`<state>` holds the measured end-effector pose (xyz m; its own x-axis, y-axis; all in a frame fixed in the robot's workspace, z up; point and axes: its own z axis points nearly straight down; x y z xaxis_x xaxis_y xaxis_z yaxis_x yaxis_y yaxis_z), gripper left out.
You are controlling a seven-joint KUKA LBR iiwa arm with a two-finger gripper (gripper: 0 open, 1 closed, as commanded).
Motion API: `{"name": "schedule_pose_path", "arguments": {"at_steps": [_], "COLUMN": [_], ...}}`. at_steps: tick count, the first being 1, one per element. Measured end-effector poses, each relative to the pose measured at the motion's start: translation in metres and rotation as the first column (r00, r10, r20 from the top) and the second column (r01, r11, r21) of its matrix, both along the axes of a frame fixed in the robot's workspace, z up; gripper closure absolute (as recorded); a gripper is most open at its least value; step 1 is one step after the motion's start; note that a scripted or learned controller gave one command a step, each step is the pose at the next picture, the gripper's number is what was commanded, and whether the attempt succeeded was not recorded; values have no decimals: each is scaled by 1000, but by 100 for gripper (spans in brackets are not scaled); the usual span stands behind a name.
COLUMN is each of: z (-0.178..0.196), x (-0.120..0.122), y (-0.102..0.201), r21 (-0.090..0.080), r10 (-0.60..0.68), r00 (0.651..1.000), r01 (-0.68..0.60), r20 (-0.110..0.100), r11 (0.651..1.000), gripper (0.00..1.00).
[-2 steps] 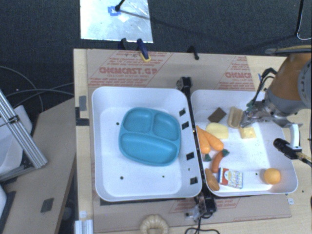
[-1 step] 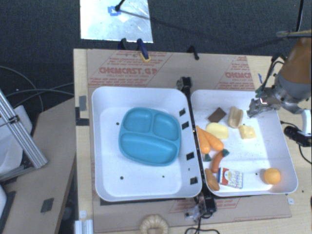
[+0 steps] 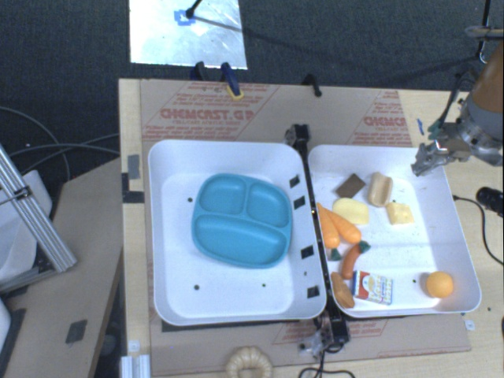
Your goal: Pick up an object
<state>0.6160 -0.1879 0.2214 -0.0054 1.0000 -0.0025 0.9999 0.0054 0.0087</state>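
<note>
So the pickable stuff is all sitting in the right bin point(image 3: 461, 235), right half of the frame: a brown block point(image 3: 350, 185) and a tan bread roll point(image 3: 380, 189) up top, a yellow lump point(image 3: 351, 210) and a small cheese wedge point(image 3: 399, 213) mid-bin, carrots point(image 3: 339, 227) crowding the left wall, a little printed box point(image 3: 373, 287) low down, and an orange ball point(image 3: 439, 284) sitting alone in the lower right corner. The gripper point(image 3: 425, 162) is hovering at the bin's upper right rim, nothing between its tips that I can see, and honestly I can't tell how it's set. My guess is it's lining up for a descent. The roll and cheese are lying nearest, with free space around them; the carrots are looking awkward, jammed by the divider point(image 3: 311, 211). Left bin point(image 3: 169, 211) is just holding a blue divided plate point(image 3: 242, 220), well apart from everything.
</note>
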Motion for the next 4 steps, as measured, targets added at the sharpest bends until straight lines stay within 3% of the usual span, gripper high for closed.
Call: {"name": "schedule_pose_path", "arguments": {"at_steps": [2, 3, 4], "z": [-8, -11, 11], "x": [8, -1, -8], "y": [108, 164, 207], "r21": [5, 5, 4], "r10": [5, 5, 3], "r00": [1000, 1000, 1000], "r01": [-5, -5, -3], "r20": [-7, -8, -6], "r11": [1000, 1000, 1000], "gripper": [100, 100, 100]}}
